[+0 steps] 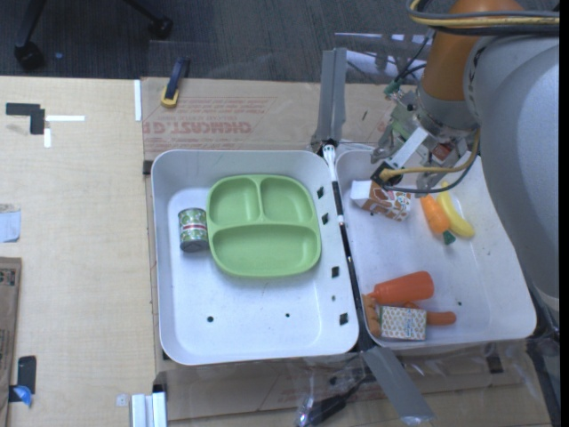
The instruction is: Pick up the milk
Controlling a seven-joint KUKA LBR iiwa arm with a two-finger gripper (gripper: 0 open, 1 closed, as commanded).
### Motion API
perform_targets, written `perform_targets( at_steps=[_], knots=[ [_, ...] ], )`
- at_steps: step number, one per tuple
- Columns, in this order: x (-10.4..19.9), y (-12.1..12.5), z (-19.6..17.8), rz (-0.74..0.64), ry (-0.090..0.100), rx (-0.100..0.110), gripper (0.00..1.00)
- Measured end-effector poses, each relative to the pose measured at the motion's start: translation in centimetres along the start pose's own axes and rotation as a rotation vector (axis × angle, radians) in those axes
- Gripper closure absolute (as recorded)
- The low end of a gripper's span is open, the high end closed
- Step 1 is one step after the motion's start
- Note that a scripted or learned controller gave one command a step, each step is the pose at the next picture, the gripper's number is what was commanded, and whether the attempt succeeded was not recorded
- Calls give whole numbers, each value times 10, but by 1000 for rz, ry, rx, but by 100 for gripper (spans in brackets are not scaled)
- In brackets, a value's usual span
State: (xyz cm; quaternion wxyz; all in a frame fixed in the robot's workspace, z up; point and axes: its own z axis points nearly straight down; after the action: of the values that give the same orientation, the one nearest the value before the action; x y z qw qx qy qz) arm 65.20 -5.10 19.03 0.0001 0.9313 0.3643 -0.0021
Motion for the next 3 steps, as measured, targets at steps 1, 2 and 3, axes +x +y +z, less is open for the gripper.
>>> perform_targets(
  at_steps=[1, 2, 3],
  knots=[
    [-33, 31, 100, -5, 1, 1, 0],
    [-28, 31, 92, 256, 1, 1, 0],
    [-29, 31, 84, 253, -3, 2, 100]
  ],
)
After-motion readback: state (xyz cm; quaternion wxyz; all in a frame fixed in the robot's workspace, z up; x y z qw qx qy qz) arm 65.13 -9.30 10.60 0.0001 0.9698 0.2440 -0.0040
